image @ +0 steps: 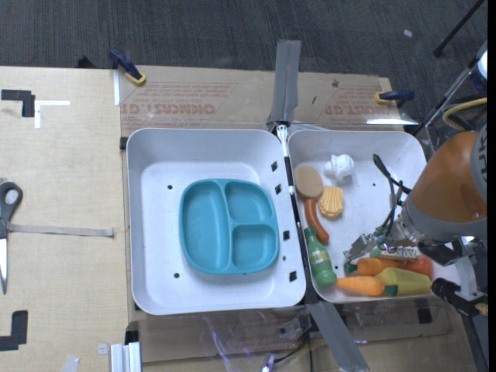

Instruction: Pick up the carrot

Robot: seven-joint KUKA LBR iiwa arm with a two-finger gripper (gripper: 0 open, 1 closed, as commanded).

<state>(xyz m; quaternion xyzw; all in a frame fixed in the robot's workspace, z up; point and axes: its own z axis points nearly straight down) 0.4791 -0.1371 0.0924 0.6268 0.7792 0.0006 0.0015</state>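
The carrot (359, 286), orange and tapered, lies near the front edge of the right bin (403, 142), its tip pointing left. My gripper (366, 246) hangs low over the bin's front right part, just above and behind the carrot, next to an orange-and-red piece (391, 266). Nothing shows held in it. The grey arm with its orange band (457, 180) comes in from the right and hides part of the bin.
A yellow-green piece (407, 281) touches the carrot's right end. A green bottle (319, 260), a sausage (315, 219), a yellow waffle-like piece (332, 201), a tan disc (309, 181) and a white item (339, 166) share that bin. The left bin (147, 208) holds a blue divided plate (230, 225).
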